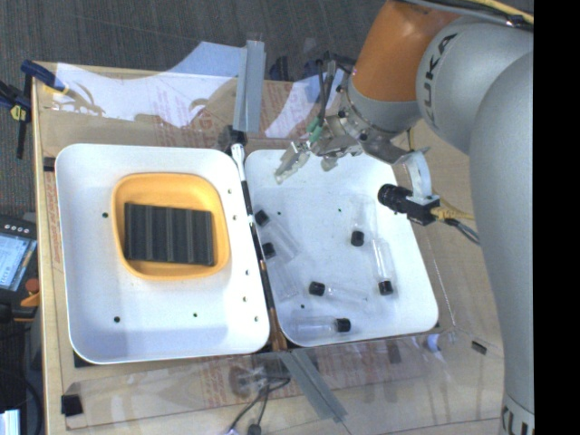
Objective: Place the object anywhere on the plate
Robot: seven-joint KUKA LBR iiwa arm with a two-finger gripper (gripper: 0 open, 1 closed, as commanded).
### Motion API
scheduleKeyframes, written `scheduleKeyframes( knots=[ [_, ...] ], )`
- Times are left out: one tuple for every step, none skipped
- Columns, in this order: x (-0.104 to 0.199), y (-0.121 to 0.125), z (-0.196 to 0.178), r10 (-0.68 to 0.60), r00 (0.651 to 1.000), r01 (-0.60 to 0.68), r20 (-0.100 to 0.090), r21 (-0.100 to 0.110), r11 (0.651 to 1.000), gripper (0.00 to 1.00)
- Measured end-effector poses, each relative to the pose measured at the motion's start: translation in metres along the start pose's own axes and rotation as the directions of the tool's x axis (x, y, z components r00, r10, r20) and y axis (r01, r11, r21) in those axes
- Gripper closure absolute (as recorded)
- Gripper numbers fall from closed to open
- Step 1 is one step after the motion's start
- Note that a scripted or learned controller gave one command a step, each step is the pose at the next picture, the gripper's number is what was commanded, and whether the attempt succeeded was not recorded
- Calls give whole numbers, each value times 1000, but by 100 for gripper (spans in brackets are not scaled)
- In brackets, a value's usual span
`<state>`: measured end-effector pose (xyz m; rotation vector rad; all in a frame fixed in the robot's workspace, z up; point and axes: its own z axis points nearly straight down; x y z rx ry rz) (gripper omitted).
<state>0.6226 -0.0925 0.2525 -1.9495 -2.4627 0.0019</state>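
Several clear tubes with black caps lie scattered in the right bin: one near its left wall, one upright-lying at the right, one along the front. A yellow plate rests in the left bin, with a dark ridged block on it. My gripper hangs over the far left corner of the right bin, open, with nothing between its fingers. It is above and apart from the tubes.
A metal rail stands behind the gap between the bins. Papers cover the bench at the back. A small screen device sits off the bench's left edge. The arm's bulk fills the right side.
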Motion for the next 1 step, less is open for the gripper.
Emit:
scheduleKeyframes(
  knots=[
    [60,49,62,-113,994,113,-2,3,994,0]
  ],
)
